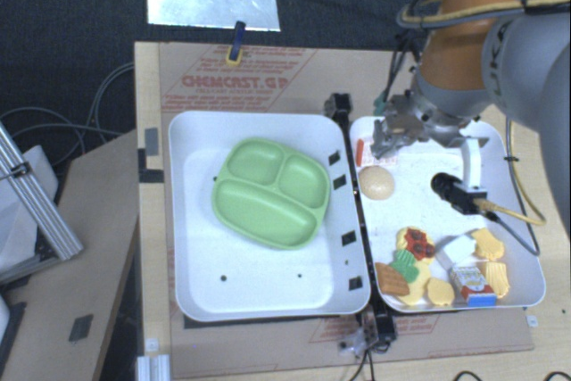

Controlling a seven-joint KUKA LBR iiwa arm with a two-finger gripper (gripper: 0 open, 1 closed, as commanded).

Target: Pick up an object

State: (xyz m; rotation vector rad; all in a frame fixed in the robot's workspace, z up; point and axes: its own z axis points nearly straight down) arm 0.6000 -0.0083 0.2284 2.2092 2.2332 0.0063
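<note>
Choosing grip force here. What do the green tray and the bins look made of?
The green tray looks like moulded plastic: uniform pastel colour, rounded compartment ridges, soft sheen. The left bin and right bin seem thin, glossy white plastic, with smooth rounded rims and light reflections, though coated metal can't be ruled out.

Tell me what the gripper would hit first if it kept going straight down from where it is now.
Probably the bare floor of the right bin, near its upper left corner. The gripper hangs there, with the tan ball just in front; depth is unclear, so it might clip that.
</note>
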